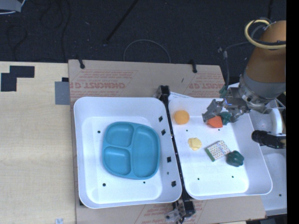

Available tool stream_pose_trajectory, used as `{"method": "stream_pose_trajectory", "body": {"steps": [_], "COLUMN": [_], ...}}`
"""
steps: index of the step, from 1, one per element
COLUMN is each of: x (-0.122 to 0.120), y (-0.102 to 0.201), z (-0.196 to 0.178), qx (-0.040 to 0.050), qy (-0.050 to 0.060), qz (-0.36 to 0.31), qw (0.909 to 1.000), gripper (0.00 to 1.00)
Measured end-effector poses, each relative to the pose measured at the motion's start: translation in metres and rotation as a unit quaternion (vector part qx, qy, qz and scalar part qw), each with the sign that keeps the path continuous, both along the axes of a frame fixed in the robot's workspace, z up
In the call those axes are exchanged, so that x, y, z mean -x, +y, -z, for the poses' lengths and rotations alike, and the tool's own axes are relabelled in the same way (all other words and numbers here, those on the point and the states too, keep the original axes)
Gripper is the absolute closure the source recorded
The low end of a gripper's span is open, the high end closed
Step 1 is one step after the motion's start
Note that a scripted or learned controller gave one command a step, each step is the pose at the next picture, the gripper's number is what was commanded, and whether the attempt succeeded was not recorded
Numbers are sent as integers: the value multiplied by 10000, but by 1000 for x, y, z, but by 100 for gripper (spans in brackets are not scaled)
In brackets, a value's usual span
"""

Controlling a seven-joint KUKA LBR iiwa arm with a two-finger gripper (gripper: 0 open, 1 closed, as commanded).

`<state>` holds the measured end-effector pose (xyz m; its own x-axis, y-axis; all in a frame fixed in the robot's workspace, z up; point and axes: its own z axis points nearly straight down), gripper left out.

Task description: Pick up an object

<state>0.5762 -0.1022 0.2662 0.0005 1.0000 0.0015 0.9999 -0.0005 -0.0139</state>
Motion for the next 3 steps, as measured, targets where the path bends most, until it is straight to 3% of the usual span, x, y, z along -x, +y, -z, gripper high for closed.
{"method": "stream_pose_trajectory", "body": {"steps": [1, 3], "x": [-2, -4], "y": [0, 9], "z": [-7, 100], "qx": [4, -1], "qy": [-52, -25], "qz": [-8, -3], "qw": [10000, 10000], "gripper": [0, 0]}}
